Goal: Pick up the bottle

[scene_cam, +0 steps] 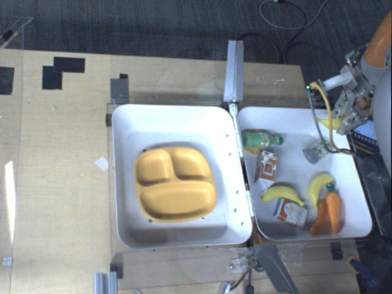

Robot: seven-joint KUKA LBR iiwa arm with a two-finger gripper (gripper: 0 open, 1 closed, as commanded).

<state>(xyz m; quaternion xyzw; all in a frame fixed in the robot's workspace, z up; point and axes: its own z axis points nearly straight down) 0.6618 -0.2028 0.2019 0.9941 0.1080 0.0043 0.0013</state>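
Note:
The bottle (261, 140) is green with a yellowish label and lies on its side in the right bin's (288, 118) far left corner, cap pointing right. My gripper (350, 110) hangs over the far right edge of that bin, well to the right of the bottle and apart from it. A yellow cable loops down from the wrist in front of the gripper. Something yellow (331, 124) shows just beside the gripper, and I cannot tell whether it is held.
The right bin also holds a brown carton (266, 165), two bananas (283, 193), a juice box (290, 212), two carrots (331, 210) and a small grey object (315, 152). A yellow compartment tray (175, 182) lies in the left bin (122, 164). A metal divider post (234, 72) stands between the bins.

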